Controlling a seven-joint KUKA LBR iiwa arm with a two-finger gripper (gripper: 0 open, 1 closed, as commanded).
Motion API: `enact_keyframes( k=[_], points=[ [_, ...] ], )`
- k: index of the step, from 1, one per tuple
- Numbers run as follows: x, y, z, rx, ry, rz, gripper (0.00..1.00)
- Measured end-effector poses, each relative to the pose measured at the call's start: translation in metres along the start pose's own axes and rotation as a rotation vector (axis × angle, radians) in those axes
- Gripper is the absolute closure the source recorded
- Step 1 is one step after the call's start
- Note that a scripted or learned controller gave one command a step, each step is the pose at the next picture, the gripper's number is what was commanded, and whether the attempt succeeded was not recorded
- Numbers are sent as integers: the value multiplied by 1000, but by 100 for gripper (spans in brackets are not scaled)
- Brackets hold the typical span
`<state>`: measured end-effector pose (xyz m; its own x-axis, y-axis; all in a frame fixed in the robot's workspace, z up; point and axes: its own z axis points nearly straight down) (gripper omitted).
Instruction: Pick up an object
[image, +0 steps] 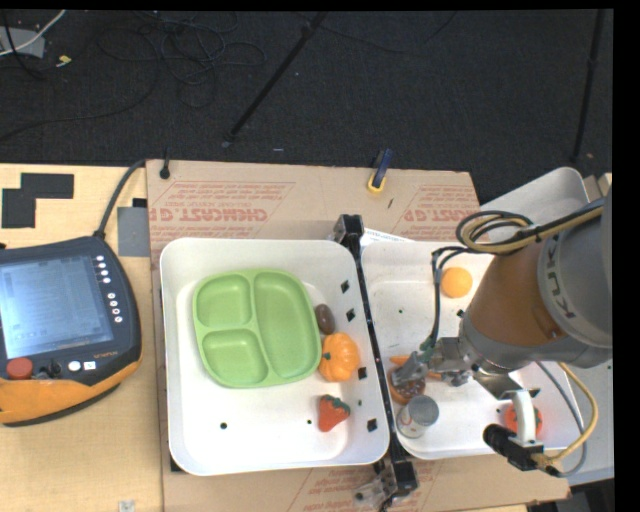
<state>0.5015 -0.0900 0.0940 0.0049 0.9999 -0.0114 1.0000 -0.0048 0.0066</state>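
Gripper (412, 378) hangs low in the right bin (400, 270), just above a small grey cup (418, 414); whether its jaws are clenched I cannot tell. The cup is probably light, stiff; grip its rim.

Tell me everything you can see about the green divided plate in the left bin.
The green divided plate is a light green, smooth plastic-looking tray with rounded corners and three compartments: two upper ones side by side and one at the lower left. It lies flat and right side up, turned slightly askew, on the floor of the left white bin. Nothing lies in its compartments. A small orange pumpkin sits against its right edge, and a dark brown oval piece lies just beside that edge too.
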Motion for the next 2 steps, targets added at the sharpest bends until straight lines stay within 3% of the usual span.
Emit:
enact_keyframes(
  k=[1, 2],
  points=[
    [6, 1, -12, 2, 19, 2, 100],
    [43, -15, -126, 4, 13, -8, 100]
  ],
)
